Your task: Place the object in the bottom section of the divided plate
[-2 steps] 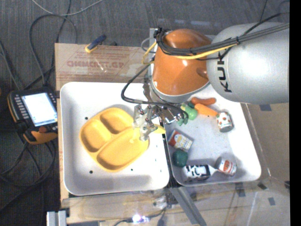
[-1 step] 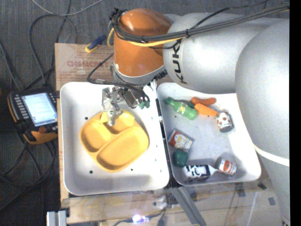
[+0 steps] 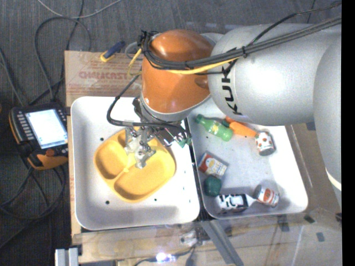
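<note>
A yellow divided plate [image 3: 148,183] lies in the left white bin [image 3: 89,198], with its largest section towards the bottom right. My gripper [image 3: 139,149] hangs over the plate's middle, close above the ridges that divide it. The orange band and grey arm [image 3: 177,76] cover the plate's upper right part. I cannot make out any object at the gripper.
The right bin [image 3: 288,170] holds a green bottle [image 3: 214,127], an orange carrot [image 3: 242,128], a red and white can [image 3: 265,143], a red packet [image 3: 212,164], a dark green ball [image 3: 212,186], a black and white toy [image 3: 233,202] and another can [image 3: 267,196]. A teach pendant [image 3: 40,129] lies left of the bins.
</note>
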